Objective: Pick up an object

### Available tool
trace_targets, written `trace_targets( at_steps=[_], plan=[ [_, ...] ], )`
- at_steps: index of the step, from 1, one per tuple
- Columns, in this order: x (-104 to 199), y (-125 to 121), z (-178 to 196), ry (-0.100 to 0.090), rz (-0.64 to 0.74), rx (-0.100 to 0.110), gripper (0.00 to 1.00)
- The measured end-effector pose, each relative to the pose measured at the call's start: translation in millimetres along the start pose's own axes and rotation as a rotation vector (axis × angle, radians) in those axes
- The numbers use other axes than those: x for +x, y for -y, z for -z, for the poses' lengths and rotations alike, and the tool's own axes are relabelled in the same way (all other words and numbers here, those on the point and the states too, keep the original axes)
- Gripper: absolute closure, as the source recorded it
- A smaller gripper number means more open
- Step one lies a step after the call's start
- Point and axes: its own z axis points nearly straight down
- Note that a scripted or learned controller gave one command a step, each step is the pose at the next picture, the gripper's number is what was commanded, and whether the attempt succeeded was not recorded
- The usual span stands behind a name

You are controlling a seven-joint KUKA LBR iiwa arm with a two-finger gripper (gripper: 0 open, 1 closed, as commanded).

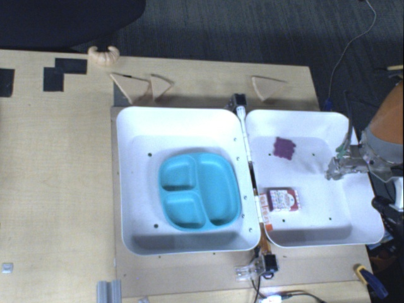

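Blue three-compartment plate sat in the left bin, nearest the camera. In the right bin, a red-and-white packet lay by the divider, with a purple scrap farther back. The gripper hovered at the right wall; couldn't tell its state.

- A blue divided plate lies flat, right side up, in the middle of the left bin. It has three compartments, two smaller ones on its left half and a larger one on its right.
- A small purple object, flat and roughly square, lies in the far part of the right bin.
- A red and white packet lies flat near that bin's left wall, nearer the front, well apart from the purple object.
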Motion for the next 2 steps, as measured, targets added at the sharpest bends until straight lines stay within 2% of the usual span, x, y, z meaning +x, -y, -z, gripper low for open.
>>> trace_targets(
  at_steps=[1, 2],
  plan=[
    [15, -68, -14, -0.002, 0.004, 0.000, 1.00],
    [1, -112, 5, 0.000, 0.005, -0.002, 1.00]
  ],
)
